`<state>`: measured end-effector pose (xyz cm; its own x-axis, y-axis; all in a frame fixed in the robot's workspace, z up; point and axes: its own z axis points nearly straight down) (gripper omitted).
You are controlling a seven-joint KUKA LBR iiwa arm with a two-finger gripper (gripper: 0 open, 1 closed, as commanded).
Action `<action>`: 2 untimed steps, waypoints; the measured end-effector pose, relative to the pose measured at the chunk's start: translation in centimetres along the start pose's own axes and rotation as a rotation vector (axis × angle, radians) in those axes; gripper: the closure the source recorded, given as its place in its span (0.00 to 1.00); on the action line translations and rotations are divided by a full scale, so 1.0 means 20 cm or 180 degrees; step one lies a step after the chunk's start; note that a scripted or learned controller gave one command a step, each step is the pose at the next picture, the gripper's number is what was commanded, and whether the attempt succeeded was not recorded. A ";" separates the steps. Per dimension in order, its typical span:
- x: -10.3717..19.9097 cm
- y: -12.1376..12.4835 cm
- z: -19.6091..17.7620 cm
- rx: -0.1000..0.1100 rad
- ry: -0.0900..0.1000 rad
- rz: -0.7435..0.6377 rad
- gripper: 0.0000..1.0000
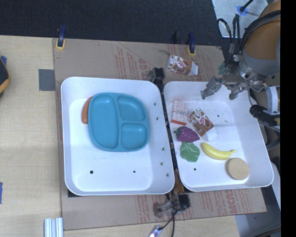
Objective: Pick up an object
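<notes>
1. We judge this the approach step — our gripper (pixel 222 88) hovers with fingers spread, pinching nothing, at the right bin's (pixel 256 132) twelve o'clock edge.
2. Next we must descend toward seven o'clock onto the snack packet (pixel 201 121).
3. The packet looks flat, red-and-white, crinkled — lying mid-bin, beside a purple toy (pixel 187 134).

orange item (pixel 84 110) mostly hidden under the blue divided plate (pixel 119 122)
</notes>
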<state>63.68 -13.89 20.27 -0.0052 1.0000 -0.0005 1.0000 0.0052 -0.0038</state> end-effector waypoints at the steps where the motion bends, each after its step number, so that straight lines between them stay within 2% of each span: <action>1: -0.01 -0.10 0.46 -0.0048 -0.0003 0.0004 0.00; 2: 0.08 -0.53 0.56 0.0001 -0.0001 -0.0002 0.00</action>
<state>52.97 -12.28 9.13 -0.0059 1.0000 -0.0006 1.0000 0.0059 -0.0041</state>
